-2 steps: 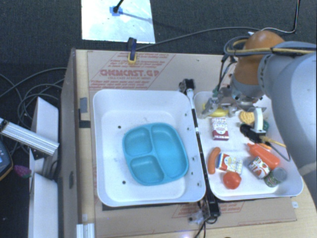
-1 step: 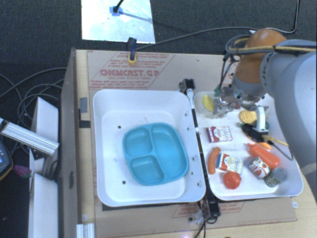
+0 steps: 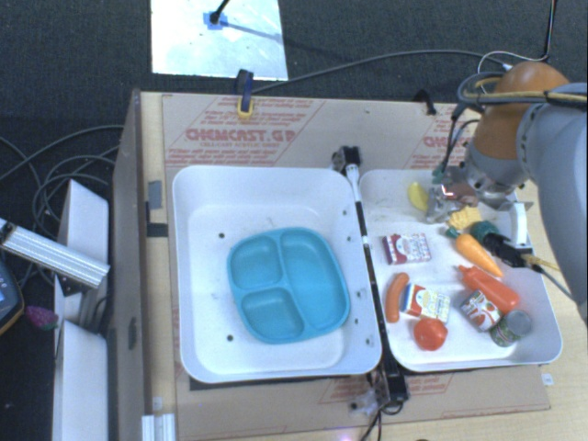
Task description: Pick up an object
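Low in the upper right of the frame, the jaws [image 3: 445, 194] sit over the right bin [image 3: 542, 343], by a yellow toy [image 3: 418, 194] and corn cob [image 3: 464, 218]; their opening cannot be told. This looks like the grasp step. The bin's top rim is close; a straight lift seems clearest.

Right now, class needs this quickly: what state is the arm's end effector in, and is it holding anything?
End effector: low over the right bin's far end, beside the yellow item; open or closed cannot be told, and no object is visibly held.
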{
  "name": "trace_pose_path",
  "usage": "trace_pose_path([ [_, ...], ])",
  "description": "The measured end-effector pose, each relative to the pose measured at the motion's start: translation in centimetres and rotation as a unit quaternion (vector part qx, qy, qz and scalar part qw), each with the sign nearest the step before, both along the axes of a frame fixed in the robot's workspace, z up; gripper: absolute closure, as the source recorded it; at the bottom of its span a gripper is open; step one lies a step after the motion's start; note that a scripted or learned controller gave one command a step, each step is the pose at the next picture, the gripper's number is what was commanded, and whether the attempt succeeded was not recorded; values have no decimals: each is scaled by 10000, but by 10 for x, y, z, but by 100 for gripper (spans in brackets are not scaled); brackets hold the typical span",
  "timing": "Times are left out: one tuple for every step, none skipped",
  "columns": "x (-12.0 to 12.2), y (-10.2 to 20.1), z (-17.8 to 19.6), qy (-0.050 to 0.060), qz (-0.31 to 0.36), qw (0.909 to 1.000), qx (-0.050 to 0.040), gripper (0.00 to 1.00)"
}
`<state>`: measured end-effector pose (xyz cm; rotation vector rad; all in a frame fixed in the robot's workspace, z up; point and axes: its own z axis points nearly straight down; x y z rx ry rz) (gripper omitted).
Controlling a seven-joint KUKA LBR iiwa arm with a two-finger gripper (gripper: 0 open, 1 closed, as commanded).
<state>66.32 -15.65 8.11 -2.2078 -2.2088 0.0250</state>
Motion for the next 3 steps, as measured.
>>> trace_pose_path([
  [6,-49,70,-151,7,9999,-24,100],
  [6,-49,69,-141,13,9999,-18,0],
  [6,-22,18,-134,20,9999,-12,0],
])
